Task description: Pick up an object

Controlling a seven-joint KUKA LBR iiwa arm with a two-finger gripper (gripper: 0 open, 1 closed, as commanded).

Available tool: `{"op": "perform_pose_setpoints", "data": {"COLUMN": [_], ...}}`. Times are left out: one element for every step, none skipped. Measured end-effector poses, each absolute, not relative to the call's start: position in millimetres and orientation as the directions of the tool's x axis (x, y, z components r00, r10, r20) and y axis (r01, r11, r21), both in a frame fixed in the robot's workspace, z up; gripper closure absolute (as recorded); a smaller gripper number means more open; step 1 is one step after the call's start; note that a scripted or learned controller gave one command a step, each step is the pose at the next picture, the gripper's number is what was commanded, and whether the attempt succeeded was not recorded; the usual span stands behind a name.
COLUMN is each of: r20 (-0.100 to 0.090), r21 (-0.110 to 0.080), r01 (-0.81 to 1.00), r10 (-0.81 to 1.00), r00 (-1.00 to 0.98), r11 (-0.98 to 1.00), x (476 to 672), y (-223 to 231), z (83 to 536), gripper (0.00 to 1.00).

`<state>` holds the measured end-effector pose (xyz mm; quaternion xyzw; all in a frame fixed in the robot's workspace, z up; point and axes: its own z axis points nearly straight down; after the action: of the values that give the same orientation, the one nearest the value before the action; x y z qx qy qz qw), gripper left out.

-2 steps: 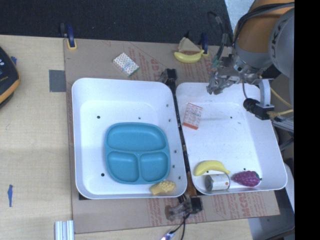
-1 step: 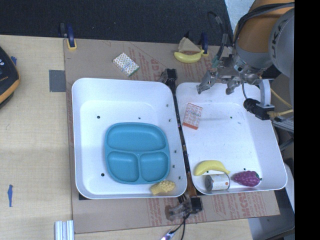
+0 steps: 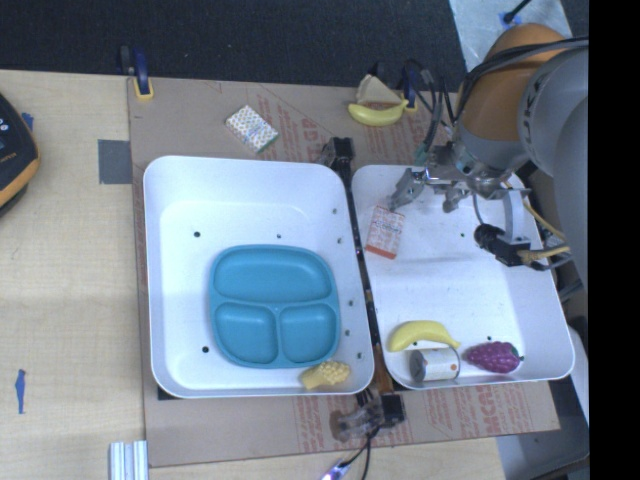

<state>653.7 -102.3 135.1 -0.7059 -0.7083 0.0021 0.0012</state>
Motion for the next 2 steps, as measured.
{"op": "perform_pose_setpoints", "data": {"r20": [-0.001,0.001], "r21": [0.002,0.003], "r01": [1.0,1.0], "r10": [1.0,1.0], "r00": [-0.005,-0.007], "r11": [0.005,0.007], "x": [657.9,659.3], "y": [-96,-95], "z": [98,110], "gripper": [0.0,1.0]}}
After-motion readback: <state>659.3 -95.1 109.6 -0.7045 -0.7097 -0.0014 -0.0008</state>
